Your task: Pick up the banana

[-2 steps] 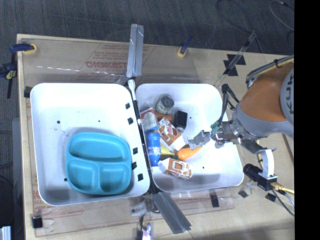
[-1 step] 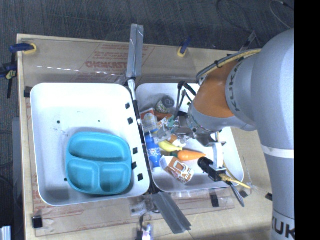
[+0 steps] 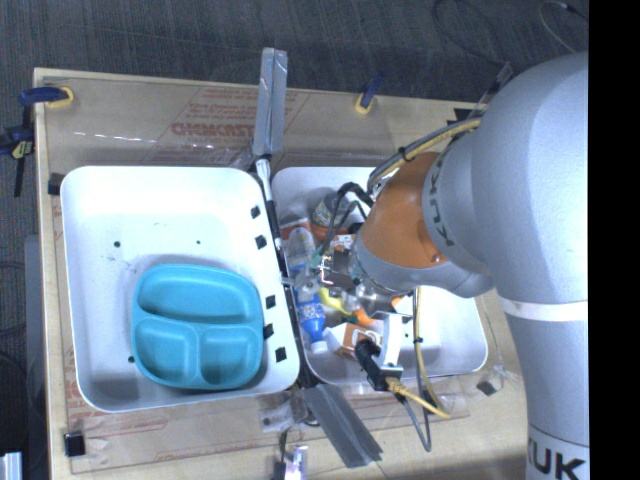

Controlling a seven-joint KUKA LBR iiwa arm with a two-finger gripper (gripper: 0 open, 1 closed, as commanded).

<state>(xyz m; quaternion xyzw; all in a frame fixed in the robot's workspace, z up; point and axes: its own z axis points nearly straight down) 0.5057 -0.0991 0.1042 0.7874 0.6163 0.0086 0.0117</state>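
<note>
My gripper [image 3: 338, 286] is low in the left part of the right bin [image 3: 455, 343], mostly covered by the grey and orange wrist. A small yellow patch [image 3: 334, 296] shows right beside it; it may be the banana, but too little is visible to tell. The arm hides most of what lies under it.
A clear plastic bottle with a blue label [image 3: 305, 293] lies along the right bin's left wall. A round can [image 3: 326, 211] and orange items [image 3: 357, 318] sit near the gripper. The left bin [image 3: 100, 208] holds a blue divided tray [image 3: 198, 325].
</note>
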